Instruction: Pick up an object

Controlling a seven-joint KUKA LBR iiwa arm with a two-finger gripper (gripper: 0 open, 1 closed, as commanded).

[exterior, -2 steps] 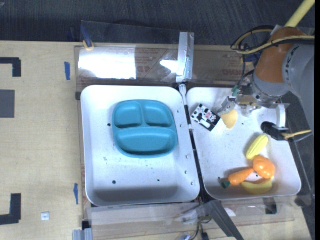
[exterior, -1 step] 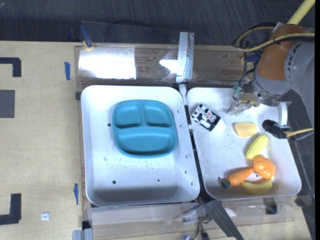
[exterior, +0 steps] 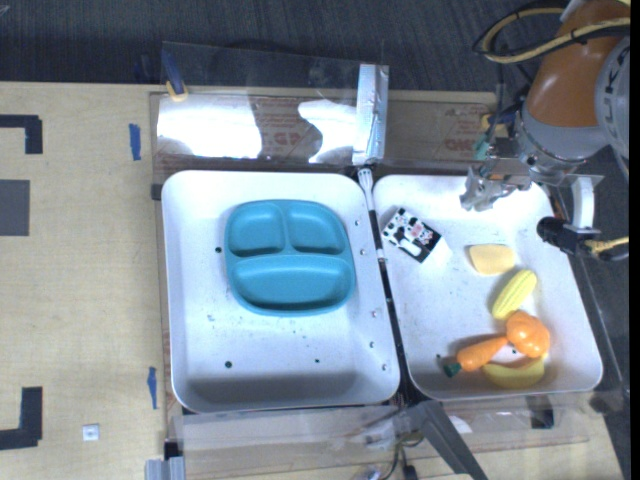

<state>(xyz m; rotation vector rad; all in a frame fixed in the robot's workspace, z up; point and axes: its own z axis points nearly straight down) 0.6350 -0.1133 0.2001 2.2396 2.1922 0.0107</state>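
**Gripper position and bin contents at pick stage**

Gripper (exterior: pixel 487 190) hangs over the right bin (exterior: pixel 590 363), toward its 12 o'clock edge. Nothing sits between the fingers that you can see, and at this slant I cannot tell how wide they stand. Treat the tool as carrying nothing.

Candidates for the pick all lie in the right bin. The black-and-white patterned item (exterior: pixel 411 235) lies at 10 o'clock of the bin, near the dividing wall. The pale yellow block (exterior: pixel 490 258) sits near centre, at about 6 o'clock of the gripper and closest to it. The yellow corn-like piece (exterior: pixel 513 292) lies just beyond at 5 o'clock of the block. The orange carrot-like toy (exterior: pixel 497 346) rests at the bin's 6 o'clock, touching a yellow item (exterior: pixel 518 373) beneath it.

Advice, as a judgement: take the pale yellow block. It stands apart from its neighbours, so you can bring the fingers down either side without nudging anything. Centre over it before descending, and confirm closure before lifting. Avoid the 6 o'clock pile; touching pieces invite a slipped or double grasp.

Count:
- White bins: two.
- Blue divided tray (exterior: pixel 290 255): one, in the left bin (exterior: pixel 190 358), three compartments.
- Loose items in the right bin: five, as listed, though the pile may hide more.
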